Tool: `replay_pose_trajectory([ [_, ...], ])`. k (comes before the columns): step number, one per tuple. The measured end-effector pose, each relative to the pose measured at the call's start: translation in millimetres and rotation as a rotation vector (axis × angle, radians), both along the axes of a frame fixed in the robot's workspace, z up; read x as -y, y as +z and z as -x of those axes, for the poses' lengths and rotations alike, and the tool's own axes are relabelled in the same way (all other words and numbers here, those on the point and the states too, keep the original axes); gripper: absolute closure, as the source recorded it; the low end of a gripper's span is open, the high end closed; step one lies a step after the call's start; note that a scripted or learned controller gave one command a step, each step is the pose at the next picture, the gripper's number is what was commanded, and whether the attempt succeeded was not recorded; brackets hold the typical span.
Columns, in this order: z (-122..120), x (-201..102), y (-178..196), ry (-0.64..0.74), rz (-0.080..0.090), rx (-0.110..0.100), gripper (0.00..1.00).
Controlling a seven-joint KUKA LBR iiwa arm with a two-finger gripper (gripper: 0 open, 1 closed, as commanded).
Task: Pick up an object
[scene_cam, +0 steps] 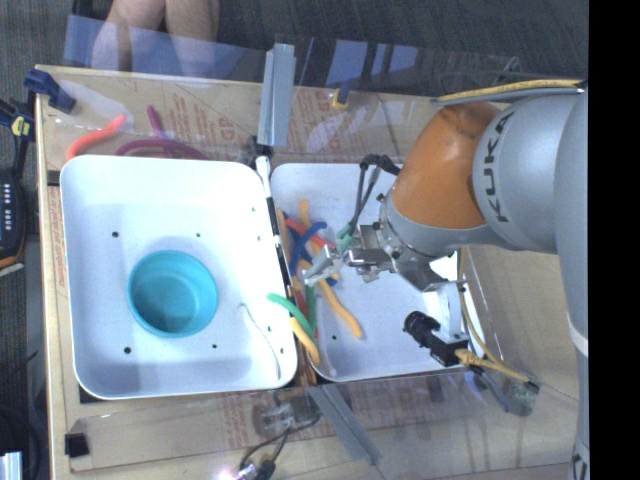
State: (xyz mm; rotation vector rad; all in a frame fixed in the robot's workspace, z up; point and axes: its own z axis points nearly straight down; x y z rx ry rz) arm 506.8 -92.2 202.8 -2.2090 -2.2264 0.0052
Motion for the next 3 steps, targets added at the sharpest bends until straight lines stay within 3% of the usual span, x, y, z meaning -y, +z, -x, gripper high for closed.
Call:
replay_pose_trajectory([
  [1, 6, 43, -109, -0.046, 0.005, 0.012, 0.0],
  [2, 7, 43, -100, -0.039, 0.005, 0.008, 1.0],
  [3, -23, 4, 5, 0.07, 0.0, 0.003, 1.0],
])
